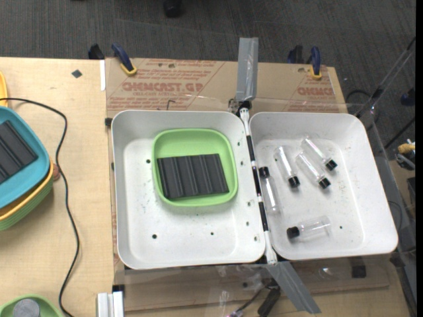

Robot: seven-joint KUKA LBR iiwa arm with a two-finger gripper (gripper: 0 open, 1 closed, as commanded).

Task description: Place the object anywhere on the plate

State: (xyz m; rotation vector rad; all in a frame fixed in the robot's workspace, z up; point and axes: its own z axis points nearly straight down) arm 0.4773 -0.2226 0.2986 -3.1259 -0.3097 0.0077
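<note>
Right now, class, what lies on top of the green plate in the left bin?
A dark ribbed mat lies flat on the green plate, covering most of its floor. Whatever is beneath the mat is hidden.

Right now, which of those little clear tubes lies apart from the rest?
The tube nearest the right bin's front edge; the other tubes cluster farther back.
</note>
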